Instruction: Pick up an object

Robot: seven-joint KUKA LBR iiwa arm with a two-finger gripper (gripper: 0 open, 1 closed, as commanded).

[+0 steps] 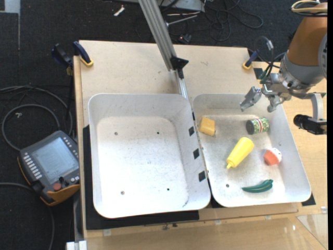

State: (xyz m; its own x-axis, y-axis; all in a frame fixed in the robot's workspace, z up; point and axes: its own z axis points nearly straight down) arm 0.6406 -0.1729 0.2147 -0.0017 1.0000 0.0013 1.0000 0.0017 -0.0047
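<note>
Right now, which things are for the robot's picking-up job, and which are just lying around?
For the job: pincer, open above the right bin; yellow bottle; yellow block; small can; orange-red piece; green pepper.

Lying about: left bin; handheld controller; floor cables.

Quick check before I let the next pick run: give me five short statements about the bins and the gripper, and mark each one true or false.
1. The yellow bottle lies in the right bin. True.
2. The gripper has a thing clamped between its jaws. False: the jaws stand open with nothing between them, above the right bin's far edge.
3. The green pepper lies near the right bin's front edge. True.
4. The yellow block sits in the left bin. False: it is in the right bin, near the wall between the two.
5. The small can lies beside the green pepper. False: it lies farther back, close below the gripper.
</note>
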